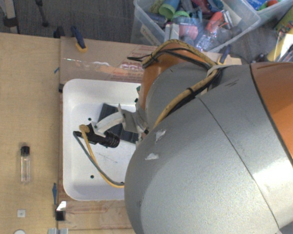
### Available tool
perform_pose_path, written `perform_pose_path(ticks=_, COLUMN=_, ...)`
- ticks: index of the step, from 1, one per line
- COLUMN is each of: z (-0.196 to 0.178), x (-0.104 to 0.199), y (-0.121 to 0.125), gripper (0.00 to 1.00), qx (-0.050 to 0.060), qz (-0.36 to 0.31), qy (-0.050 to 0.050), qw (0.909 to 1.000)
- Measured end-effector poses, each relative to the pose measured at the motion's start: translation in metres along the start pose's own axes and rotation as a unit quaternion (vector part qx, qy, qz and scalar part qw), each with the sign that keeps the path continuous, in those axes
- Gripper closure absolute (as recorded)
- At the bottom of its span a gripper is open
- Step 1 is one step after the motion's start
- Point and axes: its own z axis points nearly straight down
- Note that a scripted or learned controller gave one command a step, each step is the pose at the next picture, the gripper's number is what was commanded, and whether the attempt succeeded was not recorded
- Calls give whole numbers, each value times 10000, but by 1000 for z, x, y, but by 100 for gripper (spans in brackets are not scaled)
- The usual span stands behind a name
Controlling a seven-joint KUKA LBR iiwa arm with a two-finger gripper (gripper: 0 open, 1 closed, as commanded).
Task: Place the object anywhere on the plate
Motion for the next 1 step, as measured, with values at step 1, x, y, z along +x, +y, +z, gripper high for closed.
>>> perform_pose_path(ticks=1, z=57, x=-43, y=-51, gripper=100, qx=2, qz=74, qy=-9, qw=10000)
